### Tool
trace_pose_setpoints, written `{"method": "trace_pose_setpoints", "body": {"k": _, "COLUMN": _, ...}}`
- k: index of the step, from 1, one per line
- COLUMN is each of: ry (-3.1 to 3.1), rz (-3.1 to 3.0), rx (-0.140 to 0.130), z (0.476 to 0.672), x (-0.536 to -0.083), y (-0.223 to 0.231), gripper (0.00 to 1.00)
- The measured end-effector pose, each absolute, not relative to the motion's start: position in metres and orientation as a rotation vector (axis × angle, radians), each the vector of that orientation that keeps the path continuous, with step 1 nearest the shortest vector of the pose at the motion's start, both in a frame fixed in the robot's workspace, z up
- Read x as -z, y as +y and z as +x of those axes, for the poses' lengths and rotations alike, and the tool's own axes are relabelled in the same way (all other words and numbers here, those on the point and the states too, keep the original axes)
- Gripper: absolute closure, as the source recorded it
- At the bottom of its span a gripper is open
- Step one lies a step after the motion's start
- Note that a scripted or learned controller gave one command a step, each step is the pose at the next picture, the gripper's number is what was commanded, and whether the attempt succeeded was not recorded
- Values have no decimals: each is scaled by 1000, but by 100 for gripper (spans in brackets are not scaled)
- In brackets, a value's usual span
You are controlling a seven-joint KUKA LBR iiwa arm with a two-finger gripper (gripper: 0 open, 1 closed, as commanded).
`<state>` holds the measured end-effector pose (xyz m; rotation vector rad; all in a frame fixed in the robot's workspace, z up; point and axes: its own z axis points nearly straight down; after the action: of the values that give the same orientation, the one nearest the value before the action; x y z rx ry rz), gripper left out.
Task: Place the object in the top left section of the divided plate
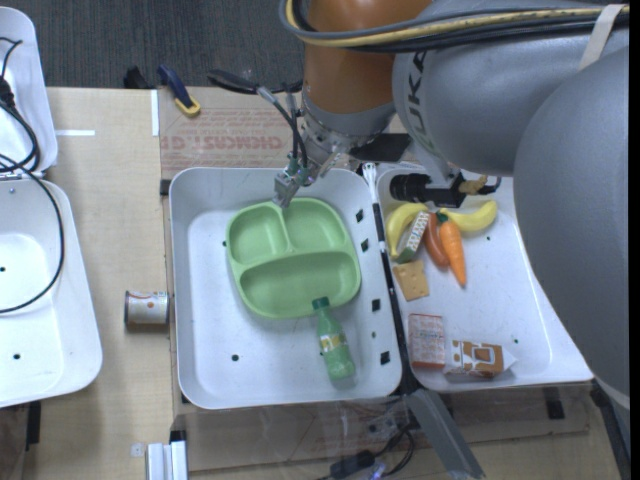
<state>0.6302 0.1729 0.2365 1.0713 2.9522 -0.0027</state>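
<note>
Since your gripper (291,183) hung at the far rim of the divided plate (293,258) with its grasp hidden from you, the likeliest slip was an empty release, for the green bottle (334,340) lay at the plate's near edge in the left bin (200,288) while the arm (350,38) reached steeply down.

End effector (290,183) too small to read; arm (520,98) hides right bin's (530,308) far corner.

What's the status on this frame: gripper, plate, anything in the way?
Gripper over far rim of green divided plastic plate, grasp unclear. Plate sections bare. Green plastic bottle lying against plate's near edge, clear of top left section.
</note>
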Motion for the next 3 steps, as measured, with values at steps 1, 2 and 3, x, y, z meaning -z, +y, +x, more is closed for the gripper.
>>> {"method": "trace_pose_setpoints", "body": {"k": 1, "ry": 2950, "rz": 1075, "rx": 4, "z": 632, "x": -244, "y": 171, "gripper": 100}}
{"method": "trace_pose_setpoints", "body": {"k": 2, "ry": 2950, "rz": 1076, "rx": 5, "z": 633, "x": -252, "y": 170, "gripper": 100}}
{"method": "trace_pose_setpoints", "body": {"k": 3, "ry": 2949, "rz": 1077, "rx": 6, "z": 634, "x": -259, "y": 170, "gripper": 100}}
